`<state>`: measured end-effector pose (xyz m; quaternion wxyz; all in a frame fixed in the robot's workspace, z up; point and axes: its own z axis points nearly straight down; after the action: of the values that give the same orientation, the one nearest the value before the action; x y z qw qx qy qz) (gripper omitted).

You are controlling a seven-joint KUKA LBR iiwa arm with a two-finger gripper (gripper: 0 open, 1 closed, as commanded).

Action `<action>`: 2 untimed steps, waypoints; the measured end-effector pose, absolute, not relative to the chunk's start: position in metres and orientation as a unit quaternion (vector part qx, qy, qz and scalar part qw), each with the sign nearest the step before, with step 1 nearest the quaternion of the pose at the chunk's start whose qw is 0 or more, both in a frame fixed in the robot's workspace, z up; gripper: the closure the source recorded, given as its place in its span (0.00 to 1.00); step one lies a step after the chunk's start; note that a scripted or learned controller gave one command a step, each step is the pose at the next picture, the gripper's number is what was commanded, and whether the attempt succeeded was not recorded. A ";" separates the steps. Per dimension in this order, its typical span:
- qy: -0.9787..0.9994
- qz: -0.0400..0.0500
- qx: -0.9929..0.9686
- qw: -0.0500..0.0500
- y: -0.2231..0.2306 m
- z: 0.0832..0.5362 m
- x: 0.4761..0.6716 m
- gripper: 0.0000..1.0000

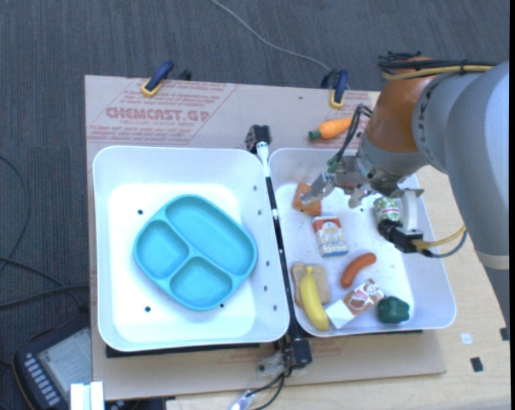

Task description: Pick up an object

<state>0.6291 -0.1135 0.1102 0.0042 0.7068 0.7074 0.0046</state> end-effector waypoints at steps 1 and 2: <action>0.707 0.005 0.707 0.004 -0.114 0.120 0.629 1.00; 0.707 0.004 0.707 0.004 -0.114 0.120 0.629 0.00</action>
<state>0.6292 -0.1136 0.1199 0.0042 0.7068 0.7074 0.0045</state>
